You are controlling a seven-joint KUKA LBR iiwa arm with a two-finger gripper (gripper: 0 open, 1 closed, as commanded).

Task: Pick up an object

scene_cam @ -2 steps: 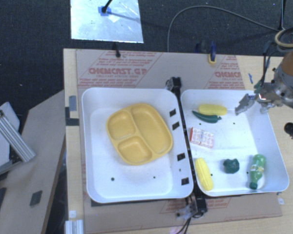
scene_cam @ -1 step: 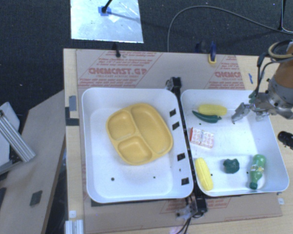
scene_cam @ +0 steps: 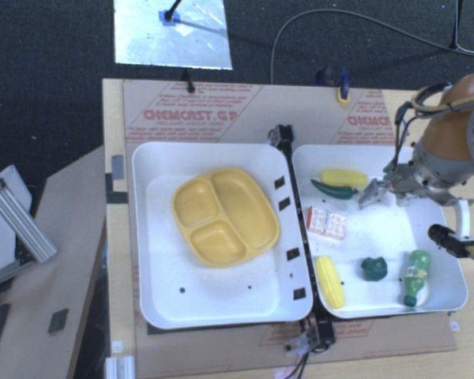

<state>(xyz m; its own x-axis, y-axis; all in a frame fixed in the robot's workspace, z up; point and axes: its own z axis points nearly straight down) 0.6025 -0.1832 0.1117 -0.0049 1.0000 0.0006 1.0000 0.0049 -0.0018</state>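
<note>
Camera view: gripper (scene_cam: 377,193) hangs over the right bin (scene_cam: 458,290), metal fingers spread, pinching nothing, tips near the green chili pepper (scene_cam: 332,189). A smooth yellow banana-like piece (scene_cam: 344,178) touches the pepper's far side. Flat red-and-white printed packet (scene_cam: 326,223) lies mid-bin. Ribbed plastic corn cob (scene_cam: 329,282) lies along the divider; dark green lumpy toy (scene_cam: 373,268) and green bottle (scene_cam: 415,277) lie at the near side. Left bin (scene_cam: 154,290) holds a yellow three-compartment tray (scene_cam: 224,215), glossy and rounded. Nothing blocks the pepper.
</note>
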